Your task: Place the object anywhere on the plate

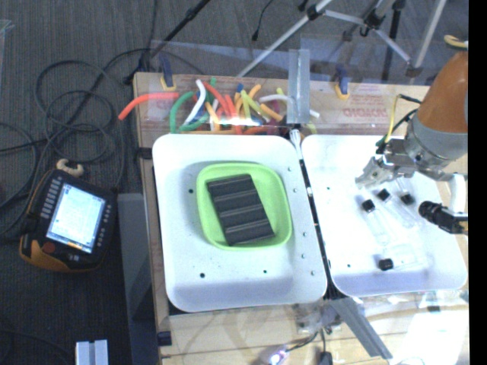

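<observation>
Your dark ribbed block (pixel 240 210) already lies on the green plate (pixel 207 179), in the left bin (pixel 183 280). The gripper (pixel 386 175) hangs well right of the plate, its grip unreadable; re-grasping could drag the block off.

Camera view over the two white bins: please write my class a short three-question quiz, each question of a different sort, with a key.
1. True or false: the dark ridged rectangular block lies on the green square plate.
2. Which shallow white bin holds the plate? A) the left bin B) the right bin
3. Fill in: the gripper of the grey arm hangs over the ____ bin.

Key: 1 true; 2 A; 3 right.
</observation>
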Robot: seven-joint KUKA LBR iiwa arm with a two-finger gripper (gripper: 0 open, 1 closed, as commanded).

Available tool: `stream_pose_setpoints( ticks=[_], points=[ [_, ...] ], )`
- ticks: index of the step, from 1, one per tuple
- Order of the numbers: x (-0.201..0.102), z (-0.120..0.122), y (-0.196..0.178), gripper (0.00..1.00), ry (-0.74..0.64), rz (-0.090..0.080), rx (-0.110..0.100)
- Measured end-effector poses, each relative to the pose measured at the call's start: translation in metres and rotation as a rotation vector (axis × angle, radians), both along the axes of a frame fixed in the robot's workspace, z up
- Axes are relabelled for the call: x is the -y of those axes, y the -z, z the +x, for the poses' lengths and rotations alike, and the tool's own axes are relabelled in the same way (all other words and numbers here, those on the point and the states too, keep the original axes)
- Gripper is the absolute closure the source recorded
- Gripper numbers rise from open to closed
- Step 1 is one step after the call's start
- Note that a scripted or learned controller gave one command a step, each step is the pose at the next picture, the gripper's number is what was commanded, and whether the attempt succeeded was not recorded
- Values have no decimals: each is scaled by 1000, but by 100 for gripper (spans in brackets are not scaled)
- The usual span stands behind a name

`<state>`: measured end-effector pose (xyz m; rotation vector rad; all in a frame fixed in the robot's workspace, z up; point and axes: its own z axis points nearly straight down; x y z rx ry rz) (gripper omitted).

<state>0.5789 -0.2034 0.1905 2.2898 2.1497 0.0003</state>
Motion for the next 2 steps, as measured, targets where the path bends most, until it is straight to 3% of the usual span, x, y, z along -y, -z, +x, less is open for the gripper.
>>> stream_pose_setpoints(
  ticks=[1, 2],
  points=[
    [0, 0, 0, 0, 0, 0, 0],
    [17, -7, -117, 0, 15, -3, 2]
  ],
)
